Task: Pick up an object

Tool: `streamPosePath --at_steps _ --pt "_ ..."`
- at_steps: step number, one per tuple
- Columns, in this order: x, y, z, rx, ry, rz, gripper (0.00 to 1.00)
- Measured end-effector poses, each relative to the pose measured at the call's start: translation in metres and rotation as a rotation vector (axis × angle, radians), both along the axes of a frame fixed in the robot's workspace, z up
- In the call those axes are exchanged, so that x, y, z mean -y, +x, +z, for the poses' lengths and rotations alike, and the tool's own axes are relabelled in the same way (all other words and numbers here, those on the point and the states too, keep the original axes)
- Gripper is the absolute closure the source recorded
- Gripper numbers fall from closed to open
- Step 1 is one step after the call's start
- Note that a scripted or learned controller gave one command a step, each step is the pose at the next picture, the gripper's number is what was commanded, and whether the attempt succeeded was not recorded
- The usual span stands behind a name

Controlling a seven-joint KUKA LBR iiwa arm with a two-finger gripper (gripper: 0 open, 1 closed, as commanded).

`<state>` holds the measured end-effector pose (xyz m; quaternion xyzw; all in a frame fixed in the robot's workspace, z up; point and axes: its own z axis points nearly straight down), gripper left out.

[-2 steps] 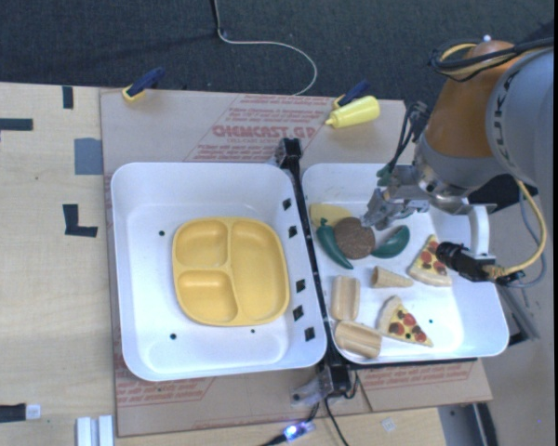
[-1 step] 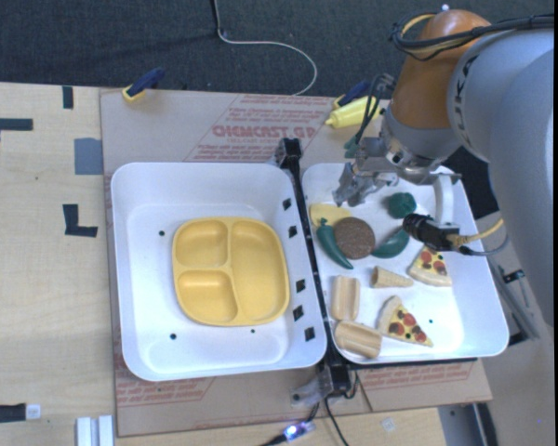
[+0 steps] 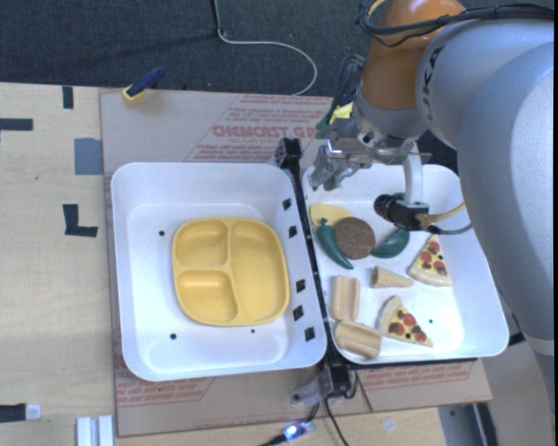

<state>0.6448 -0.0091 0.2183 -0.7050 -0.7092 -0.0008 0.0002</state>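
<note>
While the arm reached in from the right of the frame, the food pieces lay spread across the right bin (image 3: 465,342), and those nearest the lower edge came first: a tan bread roll (image 3: 357,339) close to the bin's bottom left corner, with a small pizza slice (image 3: 404,323) just to its right, its yellow face dotted with red rounds. Above the roll stood a second pale bread piece (image 3: 344,296), and to the right of that a little beige wedge (image 3: 387,277). Farther up and nearer the right wall sat another pizza slice (image 3: 431,261), again yellow with red spots and a tan crust. In the middle of the bin a round dark-brown patty (image 3: 355,237) lay with a green pepper (image 3: 334,245) curving along its left side, a second green piece (image 3: 391,242) touching its right, and a yellow piece (image 3: 327,215) partly showing above them. In the left bin (image 3: 135,249) a yellow divided plate (image 3: 230,270) rested near the centre. Higher in the frame the gripper (image 3: 333,171) hung over the upper left part of the right bin, beside the black divider between the bins, above the yellow piece; nothing could be seen between its fingers, and how far they were parted I could not tell. A black cylinder (image 3: 400,212) hung from the wrist to its right.
</note>
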Motion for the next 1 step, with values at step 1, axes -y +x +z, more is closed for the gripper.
streamPosePath --at_steps 1 --pt "-0.0024 -0.0031 0.0159 -0.001 -0.001 -0.004 1.0"
